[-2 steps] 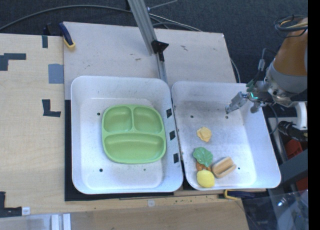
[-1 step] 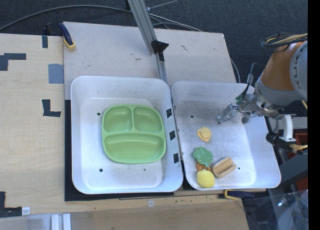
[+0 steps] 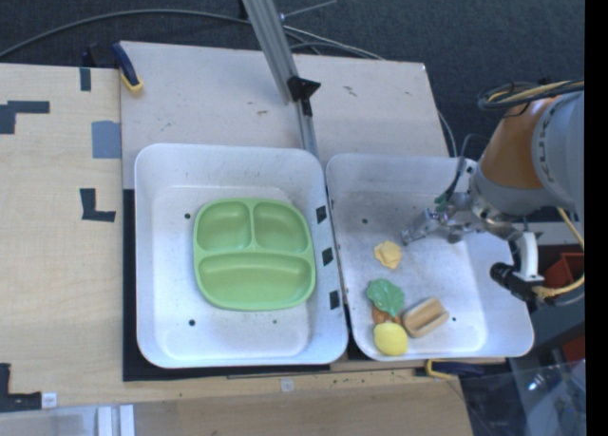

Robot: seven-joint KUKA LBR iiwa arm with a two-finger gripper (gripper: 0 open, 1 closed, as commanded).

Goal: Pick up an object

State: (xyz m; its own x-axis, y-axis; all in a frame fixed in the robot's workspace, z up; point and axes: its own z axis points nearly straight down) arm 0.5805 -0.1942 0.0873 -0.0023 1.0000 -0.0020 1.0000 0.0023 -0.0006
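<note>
Nearest the lens, a yellow ball point(image 3: 390, 338), tan block point(image 3: 425, 316) and green piece point(image 3: 385, 293) cluster in the right bin point(image 3: 494, 330); the gripper point(image 3: 410, 234), jaw state unclear, hovers beside the pale yellow lump point(image 3: 388, 255), best approached squarely from above.

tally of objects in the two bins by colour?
Green: 2, the divided plate in the left bin and a leafy toy in the right bin
Yellow: 2, a pale yellow lump and a lemon-like ball
Tan: 1, a bread-roll toy
Total: 5
</note>
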